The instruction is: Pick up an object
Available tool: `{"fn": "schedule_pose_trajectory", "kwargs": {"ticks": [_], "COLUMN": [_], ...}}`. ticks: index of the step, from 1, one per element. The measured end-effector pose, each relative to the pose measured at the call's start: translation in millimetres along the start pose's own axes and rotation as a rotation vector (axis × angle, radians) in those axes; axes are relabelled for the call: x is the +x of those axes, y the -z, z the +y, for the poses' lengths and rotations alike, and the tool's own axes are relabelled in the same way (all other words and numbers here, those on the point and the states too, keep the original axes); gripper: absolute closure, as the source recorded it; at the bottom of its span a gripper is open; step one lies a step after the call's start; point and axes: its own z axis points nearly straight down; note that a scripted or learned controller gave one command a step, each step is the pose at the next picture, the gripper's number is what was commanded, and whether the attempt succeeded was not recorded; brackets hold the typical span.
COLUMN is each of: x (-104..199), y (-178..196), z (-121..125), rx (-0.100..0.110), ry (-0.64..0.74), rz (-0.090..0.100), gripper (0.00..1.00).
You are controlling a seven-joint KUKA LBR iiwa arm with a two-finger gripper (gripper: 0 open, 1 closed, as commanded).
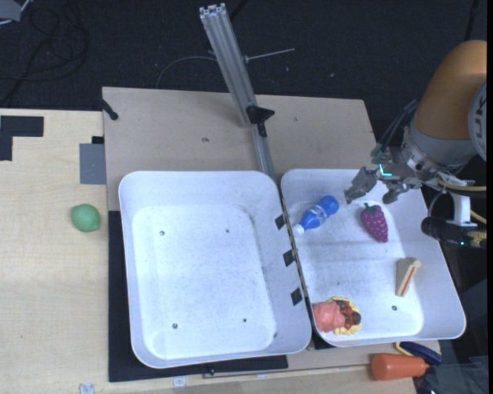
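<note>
Camera view: two shallow white bins are seen from above at a slant, side by side on a bench.
Arm: a grey arm with an orange band is reached in from the right, over the far edge of the right bin [444, 302].
Gripper [376, 187]: its two fingers are spread apart and nothing is held between them; it hangs just beyond the bunch of purple grapes [375, 222].
Right bin contents: a small bottle with a blue cap [316, 214] lies on its side near the divider; the grapes lie near the far right; a sandwich wedge [406, 276] lies toward the right wall; a red and yellow toy food item [338, 315] lies at the near edge.
Left bin [140, 189]: a plain white floor is seen.
Outside the bins: a green ball [86, 217] rests on the bench at left; an orange item [397, 365] lies below the right bin.
Risk: the rounded grapes may slip out if the fingers are closed off-centre; the bottle may roll if it is nudged.
Writing: no brand or label can be read.
</note>
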Motion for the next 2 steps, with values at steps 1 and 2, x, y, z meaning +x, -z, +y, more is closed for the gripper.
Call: {"fn": "schedule_pose_trajectory", "kwargs": {"ticks": [1, 2], "x": [0, 0], "y": [0, -43], "z": [0, 1], "rx": [0.000, 0.004], "ry": [0.000, 0.000], "rz": [0.000, 0.001], "gripper": [0.00, 0.00]}}
